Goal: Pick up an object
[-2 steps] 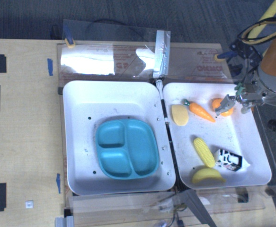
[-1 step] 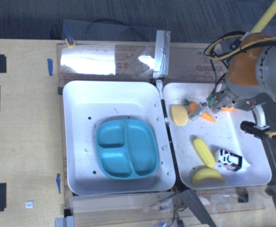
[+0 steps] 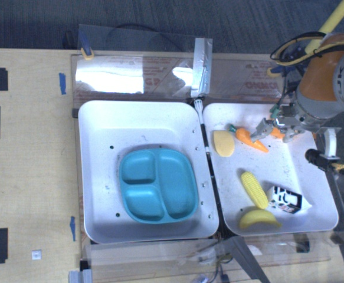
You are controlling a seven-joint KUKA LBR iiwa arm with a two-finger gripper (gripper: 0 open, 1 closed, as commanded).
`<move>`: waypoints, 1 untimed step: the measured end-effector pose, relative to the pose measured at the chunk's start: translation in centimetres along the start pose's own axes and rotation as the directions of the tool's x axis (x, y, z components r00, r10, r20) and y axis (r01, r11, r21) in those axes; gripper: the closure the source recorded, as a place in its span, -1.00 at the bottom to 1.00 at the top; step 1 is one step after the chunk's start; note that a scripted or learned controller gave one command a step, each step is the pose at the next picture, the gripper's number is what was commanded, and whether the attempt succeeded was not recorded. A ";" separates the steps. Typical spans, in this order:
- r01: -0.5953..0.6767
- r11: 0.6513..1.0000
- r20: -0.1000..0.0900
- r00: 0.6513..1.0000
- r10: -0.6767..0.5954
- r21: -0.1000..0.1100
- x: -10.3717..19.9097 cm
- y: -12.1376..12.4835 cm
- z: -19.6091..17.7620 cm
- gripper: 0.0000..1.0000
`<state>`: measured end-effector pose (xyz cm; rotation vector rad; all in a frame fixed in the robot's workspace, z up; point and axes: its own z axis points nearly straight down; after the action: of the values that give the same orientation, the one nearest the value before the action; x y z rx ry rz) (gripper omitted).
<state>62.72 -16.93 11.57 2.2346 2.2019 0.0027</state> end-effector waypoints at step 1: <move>0.291 0.957 -0.003 0.957 -0.291 0.002 3.3 1.3 2.9 -1.00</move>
<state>64.12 -13.69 8.62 1.8889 2.5090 0.0014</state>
